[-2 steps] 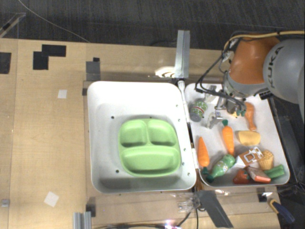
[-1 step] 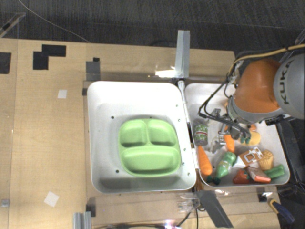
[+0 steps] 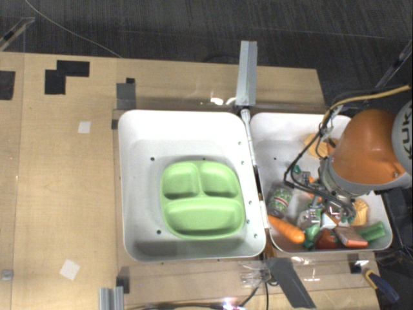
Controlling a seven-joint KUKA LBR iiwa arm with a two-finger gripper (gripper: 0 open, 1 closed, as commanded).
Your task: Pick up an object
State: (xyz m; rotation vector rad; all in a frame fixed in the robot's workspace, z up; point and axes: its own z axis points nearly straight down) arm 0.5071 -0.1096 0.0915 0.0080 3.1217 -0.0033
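My gripper (image 3: 316, 216) hangs low in the right bin (image 3: 277, 134), under the orange band of the arm (image 3: 364, 148). Its tips reach into a pile of toy food at the bin's front edge. An orange carrot (image 3: 286, 229) lies just left of the tips. A small green can (image 3: 281, 200) stands a little further back on the left. Red and green pieces (image 3: 335, 239) lie right under the wrist, partly hidden by it. The wrist and cables cover the fingers.
The left bin (image 3: 139, 141) holds a green divided plate (image 3: 202, 197) near its middle. A metal post (image 3: 247, 70) rises at the back between the bins. Cables loop around the wrist. Wooden bench surface spreads out to the left.
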